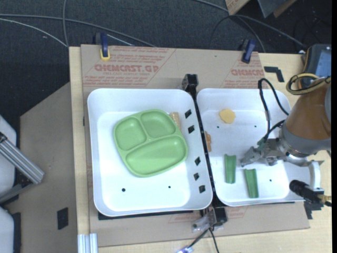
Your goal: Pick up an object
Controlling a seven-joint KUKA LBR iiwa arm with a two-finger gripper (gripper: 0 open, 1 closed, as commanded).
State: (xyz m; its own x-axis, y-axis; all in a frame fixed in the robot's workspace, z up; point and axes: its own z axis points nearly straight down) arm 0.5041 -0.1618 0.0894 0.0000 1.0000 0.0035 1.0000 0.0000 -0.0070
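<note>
Green sticks [251, 183] lie near-upright, parallel.

Right bin: two green sticks [230, 168] [251, 183] lying flat, side by side; yellow disc [227, 116] near far wall.

A single fixed camera looked down from above at a slant, far enough back to take in the whole counter [158, 54] and both white bins, the left bin [105, 188] and right bin [274, 194], with dark floor beyond the far edge.
</note>
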